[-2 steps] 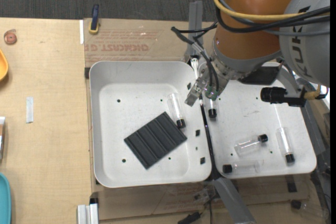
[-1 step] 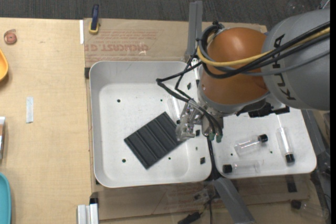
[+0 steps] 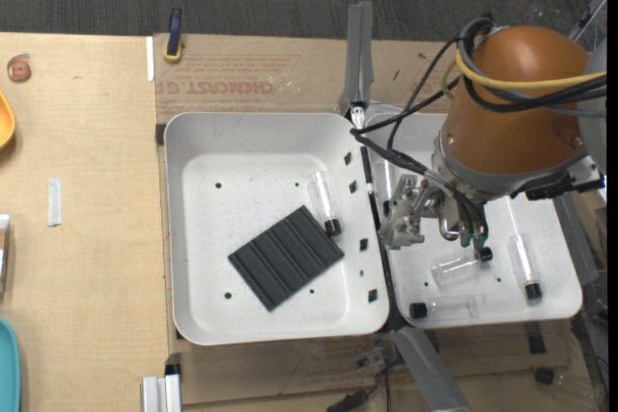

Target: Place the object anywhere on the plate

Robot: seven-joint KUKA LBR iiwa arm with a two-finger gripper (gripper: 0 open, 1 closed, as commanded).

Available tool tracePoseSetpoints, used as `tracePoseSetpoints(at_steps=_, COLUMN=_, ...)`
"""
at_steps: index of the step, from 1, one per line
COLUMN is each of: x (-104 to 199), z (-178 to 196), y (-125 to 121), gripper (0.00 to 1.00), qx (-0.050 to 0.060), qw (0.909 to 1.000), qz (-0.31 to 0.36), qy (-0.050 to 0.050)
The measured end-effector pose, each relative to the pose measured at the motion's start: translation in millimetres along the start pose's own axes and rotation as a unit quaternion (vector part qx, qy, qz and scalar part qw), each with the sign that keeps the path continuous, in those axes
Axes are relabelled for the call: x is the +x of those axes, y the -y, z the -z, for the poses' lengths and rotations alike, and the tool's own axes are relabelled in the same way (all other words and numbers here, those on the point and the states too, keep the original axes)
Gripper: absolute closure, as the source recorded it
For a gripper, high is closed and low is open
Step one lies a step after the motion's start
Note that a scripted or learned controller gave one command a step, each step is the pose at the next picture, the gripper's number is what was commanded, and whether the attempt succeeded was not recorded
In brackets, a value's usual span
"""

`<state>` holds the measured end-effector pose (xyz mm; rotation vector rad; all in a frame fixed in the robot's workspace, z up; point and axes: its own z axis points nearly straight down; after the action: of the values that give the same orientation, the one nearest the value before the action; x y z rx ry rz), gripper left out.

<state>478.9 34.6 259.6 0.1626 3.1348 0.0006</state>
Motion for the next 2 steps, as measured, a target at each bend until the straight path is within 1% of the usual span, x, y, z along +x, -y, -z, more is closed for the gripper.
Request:
tracePoseSetpoints(at_steps=1, x=-19, z=-45, y=-59, gripper=1.0, qx=0.0, qw=0.9994, qz=-0.035, qy=-0.002)
tracePoseSetpoints(at_steps=2, x=-9, z=68, y=-35, gripper=1.0, qx=0.0, qw=1.0, qz=0.0, qy=0.0)
